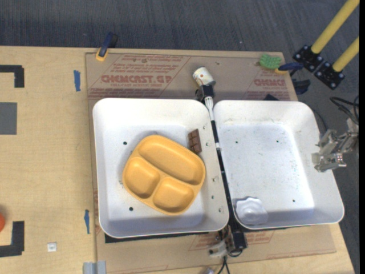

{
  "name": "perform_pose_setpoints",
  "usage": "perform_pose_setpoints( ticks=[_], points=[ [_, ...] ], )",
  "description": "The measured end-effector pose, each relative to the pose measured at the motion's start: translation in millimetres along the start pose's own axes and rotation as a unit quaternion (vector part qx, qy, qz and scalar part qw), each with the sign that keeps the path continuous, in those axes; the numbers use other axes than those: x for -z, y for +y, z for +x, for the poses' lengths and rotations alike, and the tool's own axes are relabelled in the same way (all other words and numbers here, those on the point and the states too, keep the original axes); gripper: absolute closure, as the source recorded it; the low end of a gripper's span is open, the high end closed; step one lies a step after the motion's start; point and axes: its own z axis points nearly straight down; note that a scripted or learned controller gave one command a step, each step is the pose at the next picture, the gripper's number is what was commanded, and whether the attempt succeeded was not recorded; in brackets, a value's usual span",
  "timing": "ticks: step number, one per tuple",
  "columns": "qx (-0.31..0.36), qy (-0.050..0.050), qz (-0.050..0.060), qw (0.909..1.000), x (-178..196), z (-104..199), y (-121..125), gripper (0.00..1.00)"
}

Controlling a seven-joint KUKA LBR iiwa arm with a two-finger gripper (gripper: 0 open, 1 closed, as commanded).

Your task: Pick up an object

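The wooden tabletop [40, 153] fills most of the camera view, and a sheet of printed brown cardboard [142, 76] lies on it beneath the two bins. The left bin [108, 153] and the right bin [268, 153] sit side by side with their inner walls touching. The largest thing to pick is a yellow divided tray [164, 173], lying flat and turned at a slant in the middle of the left bin, with three compartments facing up. The gripper [329, 152] hangs at the right bin's outer rim, well apart from every object and with nothing visibly in it; it is too blurred and small to tell whether it is open or closed. A clear plastic piece [251, 210] rests in the near left corner of the right bin, against the wall. A small brown block [195, 141] lies in the left bin just beside the tray's upper right edge, close to the dividing wall. A green clip [268, 61] and a blue and yellow clamp [106, 45] sit at the cardboard's far edge.
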Motion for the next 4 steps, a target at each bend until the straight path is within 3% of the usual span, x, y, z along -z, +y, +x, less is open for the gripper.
perform_pose_setpoints(
  ticks=[1,2,3,4],
  points=[
    [-0.001,-0.004,0.000,1.0000,10.8,-1.7,0.3,1.00],
    [0.388,0.002,-0.002,0.9218,-4.0,33.3,-1.7,1.00],
    [0.734,0.000,-0.002,0.6790,9.2,24.8,-0.8,1.00],
    [0.732,-0.002,-0.002,0.6809,19.7,23.6,-0.2,1.00]
  ],
)
